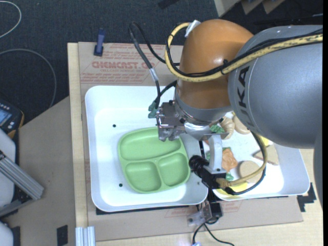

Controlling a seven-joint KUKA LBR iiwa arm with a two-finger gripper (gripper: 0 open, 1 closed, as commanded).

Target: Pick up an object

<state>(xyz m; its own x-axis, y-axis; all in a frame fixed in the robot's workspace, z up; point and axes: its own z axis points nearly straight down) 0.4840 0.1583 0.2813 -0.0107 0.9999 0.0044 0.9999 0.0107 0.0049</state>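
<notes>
The grey arm [277, 81] with its orange band [212, 47] is filling the upper right of the frame and covering much of the right bin [292, 181], so that the small items there are showing only in part: an orange piece [229, 159], a tan round piece [248, 168] and a pale piece [229, 124] near the wrist, none of them clear enough to name. The gripper [166, 132] is pointing down at centre frame, over the boundary between the two bins, and its metal body is hiding the fingertips; whether they are spread or closed cannot be told, and nothing can be seen between them. The green divided plate [152, 160], with one long compartment and two smaller ones, is lying flat in the left bin [100, 152], at lower centre of the frame, tilted a little relative to the bin's walls. The gripper's tip is sitting at the plate's upper right rim, touching it or just above it; which one is not clear. Black and yellow cables [154, 60] are looping from the wrist toward the upper centre, and a black fitting [200, 169] is hanging by the plate's right edge. Both bins are resting on a cardboard sheet [120, 60] with red lettering.
</notes>
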